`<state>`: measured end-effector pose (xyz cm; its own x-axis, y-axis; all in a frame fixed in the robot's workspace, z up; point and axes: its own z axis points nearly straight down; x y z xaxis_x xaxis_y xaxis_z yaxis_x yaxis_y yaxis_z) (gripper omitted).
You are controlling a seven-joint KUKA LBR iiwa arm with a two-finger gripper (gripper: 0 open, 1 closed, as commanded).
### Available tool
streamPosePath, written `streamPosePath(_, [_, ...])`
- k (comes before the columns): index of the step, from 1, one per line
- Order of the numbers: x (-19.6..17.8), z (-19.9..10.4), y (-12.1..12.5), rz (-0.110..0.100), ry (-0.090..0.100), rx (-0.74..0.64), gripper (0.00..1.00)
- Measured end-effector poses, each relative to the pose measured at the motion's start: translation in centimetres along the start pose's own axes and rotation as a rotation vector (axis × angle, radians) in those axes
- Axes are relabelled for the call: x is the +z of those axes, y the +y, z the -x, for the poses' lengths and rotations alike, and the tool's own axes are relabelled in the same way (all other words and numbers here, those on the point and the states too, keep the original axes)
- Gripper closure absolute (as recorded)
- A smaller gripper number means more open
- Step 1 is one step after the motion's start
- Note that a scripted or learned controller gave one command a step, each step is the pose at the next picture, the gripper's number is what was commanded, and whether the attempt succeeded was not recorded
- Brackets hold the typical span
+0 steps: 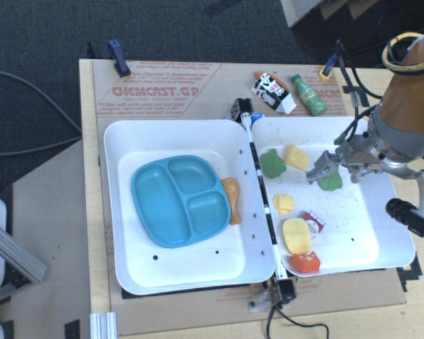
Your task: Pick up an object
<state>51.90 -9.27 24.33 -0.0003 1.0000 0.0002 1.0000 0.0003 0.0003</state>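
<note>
Green toy (331, 182) half-hidden under jaws (324, 173); grip unclear.

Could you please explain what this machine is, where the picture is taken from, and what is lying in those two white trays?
This is one picture from a fixed camera above a bench, looking down at a slant. The grey robot arm with an orange band reaches in from the picture's right; its two-finger gripper hangs over the right shallow white bin, right at a small green lump. Whether it holds that lump cannot be told from here.

The right bin also contains a green leafy piece, a yellow chunk, a small yellow piece, a larger yellow oval piece, a red-and-white wrapper and a red-orange piece.

The left shallow white bin holds a blue divided plastic plate with an orange piece beside it.

Behind the bins, a black-and-white toy cow and a green bottle lie on the bench.
</note>
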Motion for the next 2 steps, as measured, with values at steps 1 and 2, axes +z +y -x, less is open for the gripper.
streamPosePath(1, [15.7, 2.3, 1.0, -0.001, 0.0, 0.001, 0.0])
streamPosePath(2, [15.9, 0.0, 5.1, 0.001, 0.0, 0.0, 0.0])
